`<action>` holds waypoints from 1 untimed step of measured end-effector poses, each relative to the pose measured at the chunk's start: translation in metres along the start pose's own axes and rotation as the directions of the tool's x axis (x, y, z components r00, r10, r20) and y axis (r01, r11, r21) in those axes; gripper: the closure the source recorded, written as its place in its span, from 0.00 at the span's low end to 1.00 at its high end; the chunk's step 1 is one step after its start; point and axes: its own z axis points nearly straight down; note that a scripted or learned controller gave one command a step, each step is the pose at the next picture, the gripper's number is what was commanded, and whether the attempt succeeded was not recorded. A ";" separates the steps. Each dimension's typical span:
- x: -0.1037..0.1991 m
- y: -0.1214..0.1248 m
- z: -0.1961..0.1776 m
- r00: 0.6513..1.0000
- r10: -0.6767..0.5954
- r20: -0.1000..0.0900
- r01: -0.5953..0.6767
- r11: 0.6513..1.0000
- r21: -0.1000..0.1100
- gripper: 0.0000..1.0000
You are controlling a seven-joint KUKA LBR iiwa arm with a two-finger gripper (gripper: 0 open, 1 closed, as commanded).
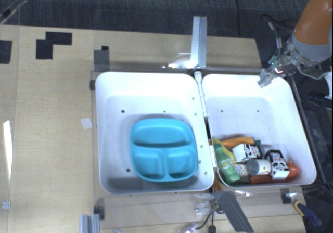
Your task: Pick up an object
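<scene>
Left bin [112, 96]: you are seeing a blue tray [164, 149] lying flat in its near half, three compartments up. Right bin [250, 107]: a heap is sitting against the near wall, with a green bottle [225, 162] at its left, an orange piece [238, 141] behind, a grey can [252, 167], and two white patterned boxes [278, 164], all touching. The gripper [268, 76] is hanging over the far right corner, well apart from the heap; it is probably empty, though you cannot tell how the claw stands.
</scene>
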 end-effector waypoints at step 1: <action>0.047 0.030 -0.026 0.943 -0.332 0.000 0.332 0.943 -0.001 1.00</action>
